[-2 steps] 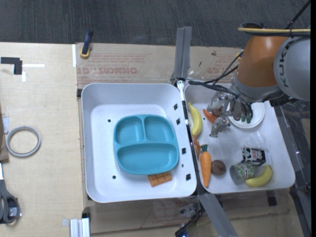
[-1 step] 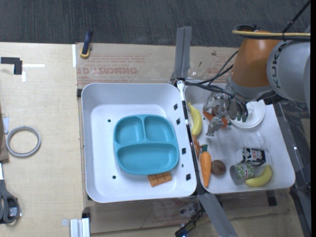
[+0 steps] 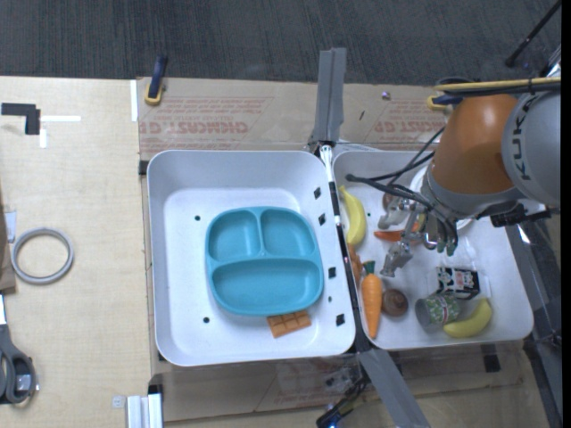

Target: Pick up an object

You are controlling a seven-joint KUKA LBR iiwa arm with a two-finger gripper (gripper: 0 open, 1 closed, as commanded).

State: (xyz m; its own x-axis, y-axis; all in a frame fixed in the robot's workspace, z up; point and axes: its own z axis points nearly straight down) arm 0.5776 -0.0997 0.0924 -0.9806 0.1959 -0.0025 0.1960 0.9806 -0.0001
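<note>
Down at the near edge, six o'clock in the right bin (image 3: 522,324), the loose goods sit in a row: a banana (image 3: 469,320) at the bin's five o'clock corner, touching a green can (image 3: 435,311) on its left, with a small black-and-white carton (image 3: 459,280) just above them. Left along the same row, a brown round piece (image 3: 393,303), then a carrot (image 3: 371,303) lying lengthwise against the divider wall at seven o'clock. Plenty to choose from, and nothing is lifted yet.

Over in the left bin (image 3: 169,239), a waffle-like orange piece (image 3: 290,324) lies at six o'clock, tucked against the near edge of the blue divided plate (image 3: 265,259), which holds the centre.

Back right and a step farther: the gripper (image 3: 401,259) hangs over the middle of the right bin, metal fingers pointing toward eight o'clock. Whether the claw is spread or pinched, I cannot tell; the fingers blur into the cables. Nothing is visibly between them. My read: it is lining up on the carrot or the brown piece, both just below it.

Farther still, a second banana (image 3: 354,218) hugs the divider at ten o'clock, a small orange-red piece (image 3: 390,234) beside it. The orange-banded arm (image 3: 477,145) fills the two o'clock corner.
</note>
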